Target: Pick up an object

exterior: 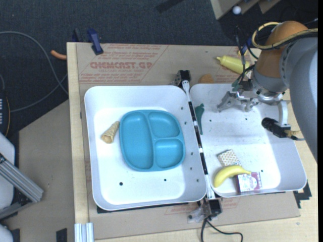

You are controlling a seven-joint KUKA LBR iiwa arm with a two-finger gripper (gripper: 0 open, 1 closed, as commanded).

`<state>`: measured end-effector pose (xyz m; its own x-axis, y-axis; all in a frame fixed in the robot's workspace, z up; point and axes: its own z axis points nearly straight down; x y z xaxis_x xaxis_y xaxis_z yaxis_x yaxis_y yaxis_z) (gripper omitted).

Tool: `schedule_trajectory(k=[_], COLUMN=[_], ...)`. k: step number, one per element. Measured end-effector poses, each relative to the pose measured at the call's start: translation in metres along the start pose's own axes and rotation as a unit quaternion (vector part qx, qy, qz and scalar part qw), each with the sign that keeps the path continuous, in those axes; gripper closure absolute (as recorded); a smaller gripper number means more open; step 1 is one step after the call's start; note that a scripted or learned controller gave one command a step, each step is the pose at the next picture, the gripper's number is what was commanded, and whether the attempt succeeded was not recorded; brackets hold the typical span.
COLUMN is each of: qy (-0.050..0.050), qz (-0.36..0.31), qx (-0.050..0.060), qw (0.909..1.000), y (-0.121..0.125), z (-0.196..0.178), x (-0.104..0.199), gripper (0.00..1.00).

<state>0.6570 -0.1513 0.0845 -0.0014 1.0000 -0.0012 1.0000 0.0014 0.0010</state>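
Note:
My gripper [246, 104] hangs over the back part of the right bin [282, 160], below the grey arm and its orange band. Nothing shows in its grasp. Near the front of that bin lie a yellow banana [229, 175], a small checkered square [229, 158] just behind it, and a maroon and white box [249, 182] to the banana's right. All three are well in front of the gripper. A dark green item [198, 116] rests against the bin's left wall.
The left bin [101, 175] holds a blue divided plate [151, 139] and a tan cone [110, 131] to its left. Behind the right bin, on the bench, lie a yellow object [231, 63] and a small orange one [206, 78].

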Motion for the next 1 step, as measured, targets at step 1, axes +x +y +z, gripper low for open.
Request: schedule_trajectory(k=[1], qy=[-0.001], qz=[0.001], qx=[-0.001], qw=[1.0000], y=[0.0046], z=[-0.0027], x=[0.0581], gripper=[0.00])
